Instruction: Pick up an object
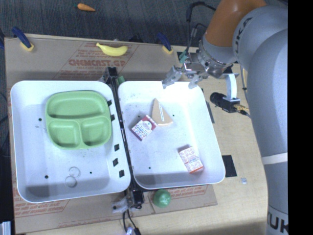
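Nearest the lens, a green ball [162, 198] sat on the cardboard [88, 53] just off the right bin's near edge. Going left to right: the left bin [24, 146] carried a green tray [78, 119], moulded plastic with three compartments, toward its far edge. A yellow banana [112, 48] lay on the cardboard beyond that bin, and an orange carrot [86, 7] farther back on dark carpet. The right bin [210, 146] held three likely targets: a small red-and-white carton [143, 128] near its left-centre, touching or just beside a tan wedge [160, 113], and a second carton [190, 159] near the near right corner, well apart. All three looked light and rigid; the cartons' flat printed sides probably would crush little and suit a pinch across the short width, while the wedge's sloped faces might slip. The gripper [181, 77] hung over the right bin's far edge, its fingers spread wide, holding nothing. The lone carton seemed the easiest pick.
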